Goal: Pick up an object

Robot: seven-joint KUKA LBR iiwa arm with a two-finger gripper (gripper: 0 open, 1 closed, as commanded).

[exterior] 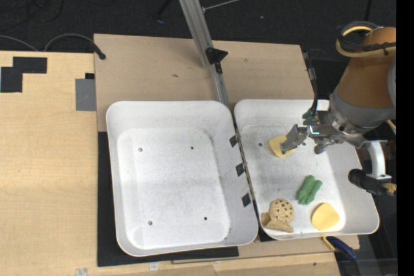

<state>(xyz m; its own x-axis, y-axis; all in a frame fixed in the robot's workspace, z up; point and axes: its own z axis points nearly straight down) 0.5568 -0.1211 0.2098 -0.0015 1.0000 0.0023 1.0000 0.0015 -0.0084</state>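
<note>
My gripper [307, 143] hangs over the upper middle of the right bin [362, 220], below the grey wrist and orange band. It is open, and the gap between its two grey fingers holds nothing. A pale yellow wedge [278, 147] lies on the bin floor, touching or just beside the left finger [294, 138]. Nearer the front lie a green lumpy piece [308, 190], a tan speckled cookie shape [280, 214] and a yellow round piece [325, 216].
The left bin [116, 139] sits beside the right one, and black clips [240, 169] mark their shared rims. A slanted metal rail [194, 22] rises behind the bins. A pale wooden bench top [45, 158] lies to the left.
</note>
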